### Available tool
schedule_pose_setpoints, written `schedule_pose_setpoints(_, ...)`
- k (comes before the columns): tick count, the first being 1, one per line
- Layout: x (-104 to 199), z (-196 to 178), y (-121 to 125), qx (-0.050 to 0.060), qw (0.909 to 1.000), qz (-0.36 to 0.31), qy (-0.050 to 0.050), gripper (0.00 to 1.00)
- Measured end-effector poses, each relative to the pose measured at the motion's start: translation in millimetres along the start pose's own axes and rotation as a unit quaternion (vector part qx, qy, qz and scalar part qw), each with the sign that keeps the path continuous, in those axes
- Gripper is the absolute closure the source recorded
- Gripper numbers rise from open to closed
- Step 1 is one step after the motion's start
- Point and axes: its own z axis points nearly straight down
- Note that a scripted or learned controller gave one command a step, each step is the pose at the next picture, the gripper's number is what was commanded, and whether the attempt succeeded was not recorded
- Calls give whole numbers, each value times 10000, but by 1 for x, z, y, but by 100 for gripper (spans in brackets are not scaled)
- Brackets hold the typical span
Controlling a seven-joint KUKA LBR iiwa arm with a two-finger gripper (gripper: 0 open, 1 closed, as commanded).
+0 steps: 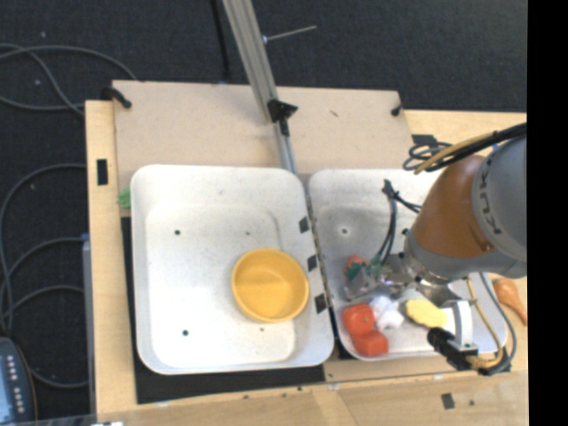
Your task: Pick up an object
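We see a tan surface [222,127] on dark floor [89,25] with cables. The gripper [377,278] hangs over the right bin [346,202] — fingers' state we cannot tell — near a red object [359,319].

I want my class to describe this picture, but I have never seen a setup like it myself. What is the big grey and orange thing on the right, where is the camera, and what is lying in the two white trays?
The camera is fixed above a bench and looks down at a slant. The grey and orange shape is a robot arm reaching in from the right. Its end effector hangs low over the right tray; I cannot tell whether it holds anything.

The left tray holds a yellow bowl, lying near the tray's right wall. In the right tray, close under the arm, lie a red object, a small white piece and a yellow object. They are crowded together, so their exact shapes are hard to make out. A metal rail runs diagonally above the trays.
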Motion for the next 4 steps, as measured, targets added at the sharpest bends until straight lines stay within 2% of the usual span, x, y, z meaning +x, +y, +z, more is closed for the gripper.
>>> schedule_pose_setpoints(1, 1, -13, 3, -40, 10000, 26, 17, 100)
schedule_pose_setpoints(2, -2, -75, 0, -53, 10000, -21, -1, 100)
schedule_pose_setpoints(4, -6, -169, 4, -61, 10000, -25, -3, 100)
